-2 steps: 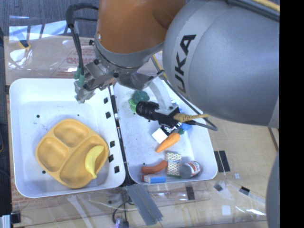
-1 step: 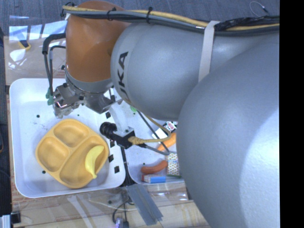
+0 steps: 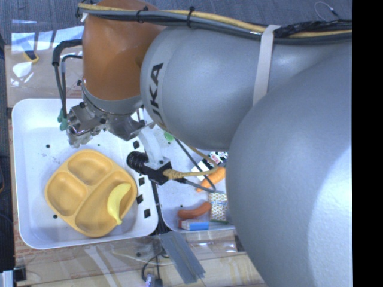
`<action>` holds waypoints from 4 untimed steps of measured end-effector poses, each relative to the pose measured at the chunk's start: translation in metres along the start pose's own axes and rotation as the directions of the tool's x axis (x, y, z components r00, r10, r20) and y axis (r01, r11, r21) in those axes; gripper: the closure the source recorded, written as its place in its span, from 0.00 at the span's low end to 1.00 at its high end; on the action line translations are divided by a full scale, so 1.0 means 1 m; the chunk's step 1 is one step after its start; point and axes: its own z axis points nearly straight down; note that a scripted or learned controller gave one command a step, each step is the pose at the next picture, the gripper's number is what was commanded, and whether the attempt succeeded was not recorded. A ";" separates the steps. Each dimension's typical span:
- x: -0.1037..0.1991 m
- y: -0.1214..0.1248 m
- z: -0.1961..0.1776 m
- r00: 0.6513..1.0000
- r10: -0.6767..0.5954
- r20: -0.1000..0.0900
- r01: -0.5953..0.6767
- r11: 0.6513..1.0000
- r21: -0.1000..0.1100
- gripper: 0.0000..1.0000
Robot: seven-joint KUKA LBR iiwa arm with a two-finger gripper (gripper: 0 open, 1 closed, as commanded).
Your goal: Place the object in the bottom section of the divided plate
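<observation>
The curved yellow plastic banana-like piece (image 3: 119, 202), judged light, stiff and slippery, best taken across its middle, is seen lying in the lower section of the yellow divided plate (image 3: 75, 187); the pincer's state cannot be told.

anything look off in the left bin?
Nothing is spilled or broken. The yellow divided plate sits rotated at an angle in the left bin, and the banana in its large section leans against the plate's rim.

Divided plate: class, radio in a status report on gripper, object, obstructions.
Gripper above plate's upper edge, fingers unclear. Yellow banana lying in plate's large section. Nothing blocking.
</observation>
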 end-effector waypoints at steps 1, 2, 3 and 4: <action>-0.060 0.003 0.192 1.000 -0.026 -0.004 0.026 1.000 -0.009 1.00; -0.105 -0.027 0.143 0.998 0.070 -0.005 -0.070 0.997 -0.010 1.00; -0.105 -0.027 0.143 0.998 0.070 -0.005 -0.070 0.997 -0.010 0.00; -0.149 -0.106 0.092 0.998 0.057 -0.007 -0.057 0.998 -0.008 0.00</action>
